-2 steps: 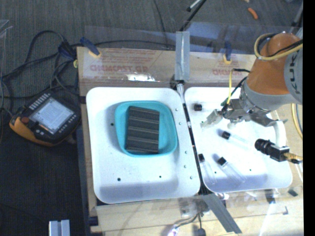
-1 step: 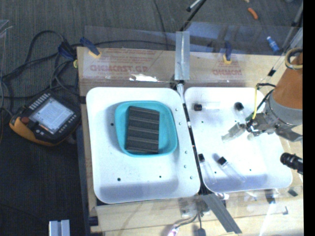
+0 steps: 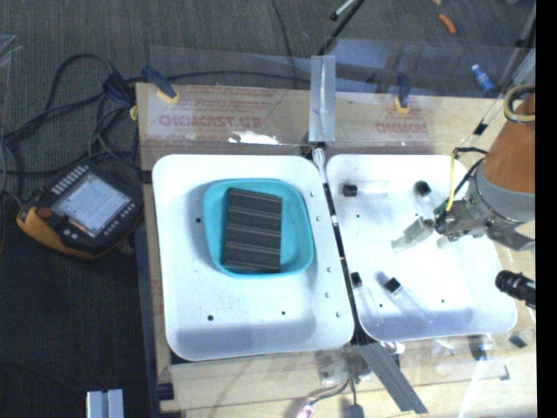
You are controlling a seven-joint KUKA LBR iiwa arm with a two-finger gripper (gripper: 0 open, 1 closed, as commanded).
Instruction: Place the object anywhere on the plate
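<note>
- The pale wooden bench carries both bins, with a bare strip of it running along the far side where faded red lettering shows, so there's open room up there.
- The shallow white plastic left bin has plenty of bare floor in front of the plate and a narrower margin on its left and far sides.
- The shallow white plastic right bin sits touching the left one along a shared middle edge. Its floor is mostly bare, with just a few small dark bits scattered on it, one near the far left corner, one further right, one toward the near side.
- The grey robot arm with the orange band comes in over the right bin's right edge, hanging above the right half of that bin.
- The light blue squarish plate with rounded corners lies in the far-middle part of the left bin, close to that bin's right wall.
- The dark grey ribbed rectangular block is lying flat on the plate, roughly centred, long side running front to back. It has a few raised ridges across it, and blue rim shows on every side.
- The jaws point left over the right bin, well apart from the plate. Honestly can't tell how wide they are from here, and I see nothing between them.
</note>
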